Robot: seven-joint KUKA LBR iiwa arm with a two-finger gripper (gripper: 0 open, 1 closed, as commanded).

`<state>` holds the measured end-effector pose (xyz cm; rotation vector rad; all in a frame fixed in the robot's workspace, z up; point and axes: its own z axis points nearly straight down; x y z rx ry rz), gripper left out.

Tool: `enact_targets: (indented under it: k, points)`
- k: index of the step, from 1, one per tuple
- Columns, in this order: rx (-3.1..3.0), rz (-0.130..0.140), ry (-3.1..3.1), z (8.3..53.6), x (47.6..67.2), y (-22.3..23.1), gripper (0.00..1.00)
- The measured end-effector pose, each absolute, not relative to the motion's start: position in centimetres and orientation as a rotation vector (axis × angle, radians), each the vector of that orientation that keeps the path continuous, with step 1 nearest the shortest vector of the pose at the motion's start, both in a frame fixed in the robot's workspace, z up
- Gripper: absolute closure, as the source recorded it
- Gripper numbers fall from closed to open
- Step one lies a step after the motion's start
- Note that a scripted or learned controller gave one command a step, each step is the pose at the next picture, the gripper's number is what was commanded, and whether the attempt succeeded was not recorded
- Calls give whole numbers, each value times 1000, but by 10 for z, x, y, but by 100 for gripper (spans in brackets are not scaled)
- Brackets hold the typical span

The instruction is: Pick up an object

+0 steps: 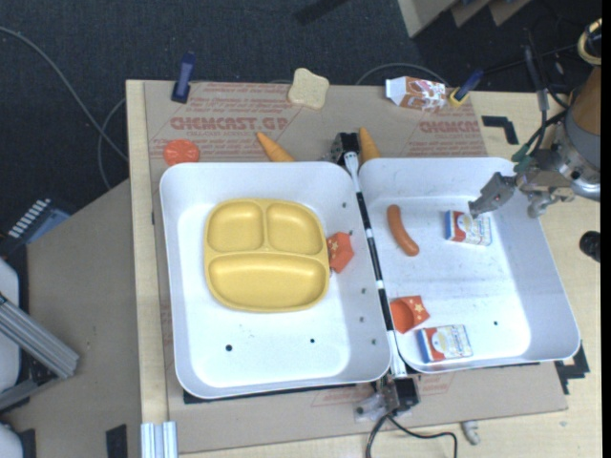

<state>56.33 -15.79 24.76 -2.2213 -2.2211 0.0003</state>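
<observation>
tool (484, 201) just above milk carton (468, 228)

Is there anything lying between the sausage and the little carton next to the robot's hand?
No. In the camera view, only bare white bin floor separates the sausage from the carton by the hand.

Bright, even overhead light; the white bins (477, 342) nearly blow out. Soft, short shadows beside the yellow tray (267, 254). Slight blur toward the corners.
</observation>
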Motion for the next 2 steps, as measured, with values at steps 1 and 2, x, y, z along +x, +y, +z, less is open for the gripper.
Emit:
enact_targets:
  k: [1,2]
  points:
    - [-2217,4,-2219,110,605,-116,0]
    - [-2219,-1,-2222,85,618,-99,0]
